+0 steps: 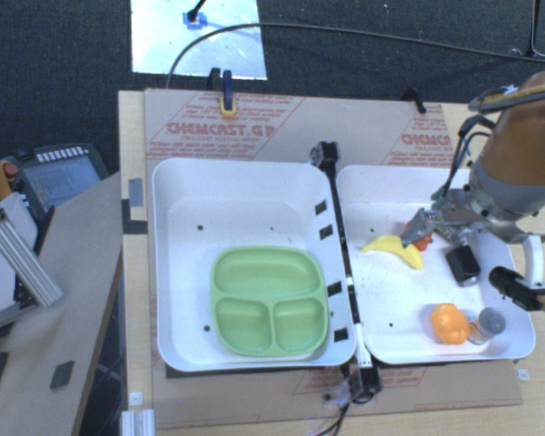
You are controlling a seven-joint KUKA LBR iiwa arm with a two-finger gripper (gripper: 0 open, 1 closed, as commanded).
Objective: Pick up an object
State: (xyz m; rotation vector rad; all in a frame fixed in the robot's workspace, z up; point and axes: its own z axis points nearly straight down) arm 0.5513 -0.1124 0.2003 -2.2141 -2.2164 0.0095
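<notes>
**Arm over the right bin, objects lying loose**

Dark carpet surrounds a desk (132, 243) topped with printed cardboard, on which two shallow white bins sit side by side. Inside the left bin (177, 184) lies a green divided plate (269, 300), toward the bin's near side. Scattered in the right bin (372, 189) are a yellow banana (395, 250) near the middle, an orange fruit (449, 323) close to the near edge, and a small grey cylinder (487, 322) just beside that fruit. A small red-orange piece (421, 238) shows just beyond the banana's far end, partly under the tool.

Reaching in from the right, the arm (522, 143) hangs over the right bin's far-right part. Its tool (429, 225) sits just above the banana's right end; whether it is apart or together cannot be told, and nothing is visibly clamped in it. A black block (462, 263) lies below the wrist.
</notes>
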